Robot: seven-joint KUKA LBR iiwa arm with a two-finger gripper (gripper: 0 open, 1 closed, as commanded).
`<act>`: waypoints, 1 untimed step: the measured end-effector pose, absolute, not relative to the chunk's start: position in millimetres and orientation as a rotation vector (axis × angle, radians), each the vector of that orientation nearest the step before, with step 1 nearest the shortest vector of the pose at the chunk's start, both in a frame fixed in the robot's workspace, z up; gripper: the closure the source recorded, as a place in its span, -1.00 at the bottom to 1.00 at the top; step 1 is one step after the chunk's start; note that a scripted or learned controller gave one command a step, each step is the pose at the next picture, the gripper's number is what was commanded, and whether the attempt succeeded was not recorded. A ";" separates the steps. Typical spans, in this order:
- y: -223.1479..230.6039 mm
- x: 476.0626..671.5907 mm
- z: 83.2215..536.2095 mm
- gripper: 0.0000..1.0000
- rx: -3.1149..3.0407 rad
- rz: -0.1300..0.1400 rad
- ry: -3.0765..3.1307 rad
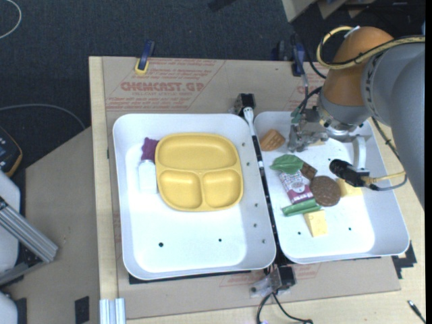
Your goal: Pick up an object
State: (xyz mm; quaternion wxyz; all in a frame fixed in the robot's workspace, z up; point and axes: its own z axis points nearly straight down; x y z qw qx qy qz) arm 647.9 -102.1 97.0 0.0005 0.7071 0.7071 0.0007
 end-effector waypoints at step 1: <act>-93.4 649.7 145.0 1.00 2.215 0.006 2.219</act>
